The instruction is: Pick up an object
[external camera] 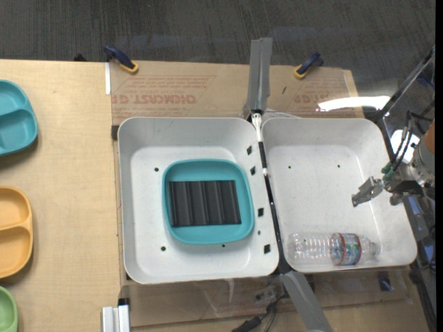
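A clear plastic water bottle (332,248) lies on its side along the near wall of the right bin (318,164), cap pointing right. In the left bin (138,185) sits a teal square tray with a dark ribbed insert (206,202). My gripper (374,191) hangs over the right bin's right side, above and to the right of the bottle and apart from it. Nothing shows between its fingers.
On the wooden bench at the far left lie a teal divided plate (14,126), an orange one (12,230) and a green edge (5,310). Cardboard (180,92) held by two clamps lies behind the bins. A grey bar (260,75) runs up from the bins' seam.
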